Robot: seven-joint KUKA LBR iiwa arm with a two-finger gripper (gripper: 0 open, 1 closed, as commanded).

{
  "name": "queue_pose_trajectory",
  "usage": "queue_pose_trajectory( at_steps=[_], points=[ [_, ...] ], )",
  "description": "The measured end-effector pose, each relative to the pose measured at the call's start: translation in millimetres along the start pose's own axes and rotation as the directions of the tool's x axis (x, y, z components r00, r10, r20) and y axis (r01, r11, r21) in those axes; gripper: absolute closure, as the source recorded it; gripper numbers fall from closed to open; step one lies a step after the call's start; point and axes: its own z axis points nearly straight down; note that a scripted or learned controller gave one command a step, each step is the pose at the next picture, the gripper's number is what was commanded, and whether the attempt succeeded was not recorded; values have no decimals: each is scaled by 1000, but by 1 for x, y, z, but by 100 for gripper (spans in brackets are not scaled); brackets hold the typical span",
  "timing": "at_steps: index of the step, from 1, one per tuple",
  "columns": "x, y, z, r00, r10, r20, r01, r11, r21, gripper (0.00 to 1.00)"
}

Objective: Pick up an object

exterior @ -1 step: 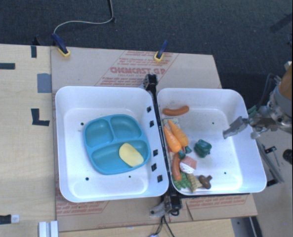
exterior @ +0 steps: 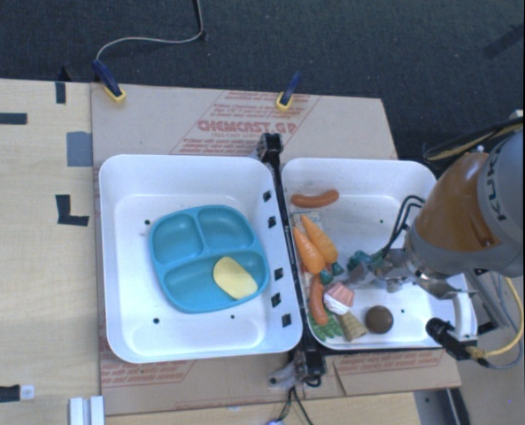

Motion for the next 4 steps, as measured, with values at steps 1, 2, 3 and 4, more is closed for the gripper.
queue_pose_trajectory(
  at_steps=[1, 2, 3, 4],
  points=[
    [30, 41, -2, 1000, 1, 5, -1, 1000, -3, 0],
    [54, 114, 0, 1000, -1, 4, 1, 1000, -3, 0],
    [32, 171, 1, 1000, 1, 0, -1, 1000, 10, 0],
    [42, 171, 1, 1000, 2, 11, -2, 1000, 12, 0]
  ],
)
